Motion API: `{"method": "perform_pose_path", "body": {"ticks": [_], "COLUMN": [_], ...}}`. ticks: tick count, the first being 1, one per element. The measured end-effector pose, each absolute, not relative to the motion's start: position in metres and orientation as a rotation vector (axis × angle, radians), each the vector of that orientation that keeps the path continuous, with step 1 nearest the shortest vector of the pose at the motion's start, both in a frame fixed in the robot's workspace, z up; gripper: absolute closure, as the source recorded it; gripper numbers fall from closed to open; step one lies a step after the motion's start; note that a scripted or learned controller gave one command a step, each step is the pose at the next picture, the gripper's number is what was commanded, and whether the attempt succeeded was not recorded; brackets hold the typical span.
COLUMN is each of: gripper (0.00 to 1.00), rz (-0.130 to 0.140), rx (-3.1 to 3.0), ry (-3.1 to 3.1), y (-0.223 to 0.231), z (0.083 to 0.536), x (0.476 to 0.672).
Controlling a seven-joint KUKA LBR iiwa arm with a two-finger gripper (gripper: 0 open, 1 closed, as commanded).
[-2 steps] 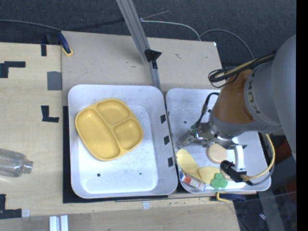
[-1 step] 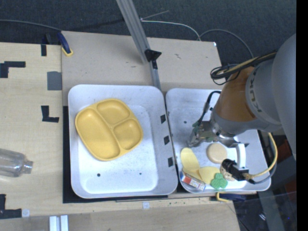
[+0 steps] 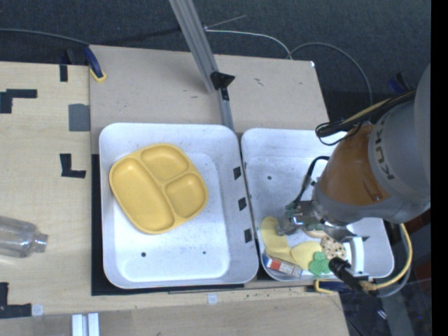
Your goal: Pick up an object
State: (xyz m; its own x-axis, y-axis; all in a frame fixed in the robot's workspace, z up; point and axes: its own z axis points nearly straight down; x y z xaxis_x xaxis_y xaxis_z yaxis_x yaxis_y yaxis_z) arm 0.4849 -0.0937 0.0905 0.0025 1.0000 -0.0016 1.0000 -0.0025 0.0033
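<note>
Nearest the lens: big grey wrist with orange band, hanging over the right bin point(image 3: 280, 145). Under it, claw point(image 3: 297, 220) down low at the near end of that bin. Just below and beside the claw, small clutter: pale yellow piece point(image 3: 274, 238), green toy point(image 3: 320, 262), red-and-white tube point(image 3: 281, 265). Probably light, hard plastic, a bit slick; best pinched across the narrow middle. Finger spread: cannot tell, wrist in the way. Far left of the claw, yellow divided plate point(image 3: 159, 186) in the left bin point(image 3: 115, 254).
</note>
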Motion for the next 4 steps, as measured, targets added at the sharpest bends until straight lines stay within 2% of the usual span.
{"method": "perform_pose_path", "body": {"ticks": [3, 4], "gripper": [1.0, 1.0], "rz": [0.003, 0.008], "rx": [2.221, 2.212], "ry": [2.218, 2.226], "y": [-0.091, -0.04], "z": [0.09, 0.193], "x": [0.486, 0.501]}}
